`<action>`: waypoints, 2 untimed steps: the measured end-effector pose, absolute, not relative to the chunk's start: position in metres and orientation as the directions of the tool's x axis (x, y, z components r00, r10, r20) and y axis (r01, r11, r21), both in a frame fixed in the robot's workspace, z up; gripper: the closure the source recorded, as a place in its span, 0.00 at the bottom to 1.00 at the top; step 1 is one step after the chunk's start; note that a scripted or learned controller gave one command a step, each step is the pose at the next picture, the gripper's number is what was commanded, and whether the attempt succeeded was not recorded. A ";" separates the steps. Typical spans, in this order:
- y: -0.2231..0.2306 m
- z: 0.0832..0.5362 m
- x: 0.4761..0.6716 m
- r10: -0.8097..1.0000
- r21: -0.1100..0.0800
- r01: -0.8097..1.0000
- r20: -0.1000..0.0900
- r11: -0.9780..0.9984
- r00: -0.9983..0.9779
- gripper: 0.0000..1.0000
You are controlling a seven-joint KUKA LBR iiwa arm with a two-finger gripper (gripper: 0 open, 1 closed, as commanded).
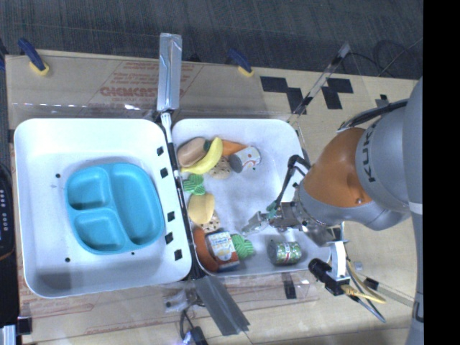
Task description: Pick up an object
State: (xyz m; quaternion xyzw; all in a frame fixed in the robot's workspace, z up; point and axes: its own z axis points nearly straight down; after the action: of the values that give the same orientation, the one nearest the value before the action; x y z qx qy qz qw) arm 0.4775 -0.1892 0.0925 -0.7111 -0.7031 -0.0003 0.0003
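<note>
I had the hand low in the right bin, lower centre of frame, apparently released and grasping nothing; the can lay just below-right. Next: descend and close.

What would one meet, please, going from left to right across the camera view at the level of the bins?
Left bin → blue divided tray → right bin with its toy food → green can → gripper → arm's orange band.

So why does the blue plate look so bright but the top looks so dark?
Camera view: light falls evenly on the white bins, so the blue plate looks bright and sharp; the floor at the top sits in dimmer light; the small toys, like the banana, look a bit soft and grainy.
</note>
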 end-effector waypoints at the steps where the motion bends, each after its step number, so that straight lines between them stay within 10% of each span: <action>1: -0.195 0.092 0.539 0.999 0.000 0.999 0.001 0.035 -0.035 0.00; 2: -0.210 0.093 0.478 0.974 0.001 0.974 0.000 0.228 -0.228 0.00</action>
State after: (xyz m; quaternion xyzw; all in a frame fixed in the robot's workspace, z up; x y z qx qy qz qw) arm 0.4780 -0.2098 0.0929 -0.6213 -0.7836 -0.0005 -0.0004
